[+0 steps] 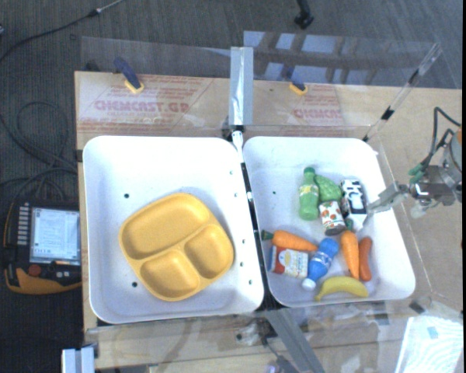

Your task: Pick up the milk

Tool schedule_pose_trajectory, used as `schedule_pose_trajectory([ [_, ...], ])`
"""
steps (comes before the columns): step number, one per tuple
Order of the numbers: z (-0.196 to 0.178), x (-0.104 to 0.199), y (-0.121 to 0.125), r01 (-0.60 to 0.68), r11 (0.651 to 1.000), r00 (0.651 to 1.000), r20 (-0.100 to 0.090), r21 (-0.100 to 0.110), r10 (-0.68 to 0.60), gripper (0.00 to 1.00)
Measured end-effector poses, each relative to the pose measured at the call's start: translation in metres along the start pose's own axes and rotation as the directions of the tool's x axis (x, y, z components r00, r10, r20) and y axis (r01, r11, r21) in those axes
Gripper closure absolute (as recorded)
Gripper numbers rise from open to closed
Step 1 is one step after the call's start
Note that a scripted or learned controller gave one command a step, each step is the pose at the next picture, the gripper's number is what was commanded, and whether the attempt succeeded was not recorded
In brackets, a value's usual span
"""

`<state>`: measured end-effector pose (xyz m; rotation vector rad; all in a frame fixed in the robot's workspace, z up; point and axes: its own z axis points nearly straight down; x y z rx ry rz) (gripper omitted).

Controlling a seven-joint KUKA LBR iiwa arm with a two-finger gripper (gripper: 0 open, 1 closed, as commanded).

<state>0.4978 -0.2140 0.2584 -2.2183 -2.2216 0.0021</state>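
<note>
Left bin (109,169) holds a yellow divided plate (177,245), three compartments, sitting toward the bin's near side.

Right bin (287,162) carries the clutter. Left part: a carrot (293,242) lying across, with a small red-and-white carton (290,263) just below it. Middle: green bottle (308,193) upright-ish, a green pouch (328,188) touching its right side, a dark can (333,217) under that, a blue-and-white bottle (320,260) lower down, a banana (342,287) at the near edge. The milk (354,196), a black-and-white carton, sits in the right part of this bin, just right of the pouch and the can. Below it are a second carrot (349,252) and a red sausage (365,258), side by side.

The pincer (429,185) hangs at the far right, outside the bin's right rim, well apart from the milk. Too small and blurred: cannot tell its state.
</note>
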Motion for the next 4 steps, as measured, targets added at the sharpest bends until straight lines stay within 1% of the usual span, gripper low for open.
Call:
schedule_pose_trajectory([
  [1,0.068,-0.008,0.076,-0.124,0.992,0.992,0.0,0.0,0.124,0.0],
  [2,0.162,0.006,0.098,-0.035,0.999,0.999,-0.001,-0.004,0.035,0.0],
  [3,0.152,0.006,0.098,-0.035,0.999,0.999,-0.001,-0.004,0.035,1.0],
  [4,0.065,0.053,0.101,-0.055,0.998,0.998,0.001,-0.001,0.055,1.0],
])
